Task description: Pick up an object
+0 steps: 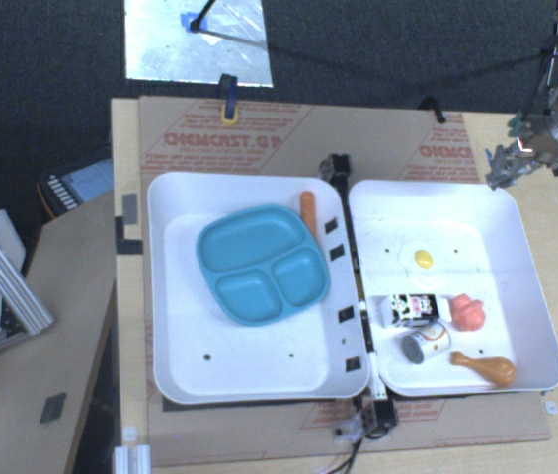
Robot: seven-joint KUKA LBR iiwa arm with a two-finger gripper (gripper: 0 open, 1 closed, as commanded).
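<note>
The right bin [516, 230] holds a fried-egg toy [423, 258], a small black-and-white carton [414, 309], a pink toy [467, 311], a small grey can [425, 343] and a tan drumstick [486, 366]. In the left bin [175, 220] lies a blue divided plate [262, 276], with an orange carrot-like stick [308, 212] by the bin's right wall. My gripper [512, 163] hangs past the right bin's far right corner, above the cardboard and apart from every object, with nothing visible in it.
Brown cardboard [259, 136] lies under both bins. A shiny metal sheet [198, 28] rests on the dark floor behind. An aluminium rail [2, 275] and a tan board stand at the left. Clips join the bins along the middle seam [343, 255].
</note>
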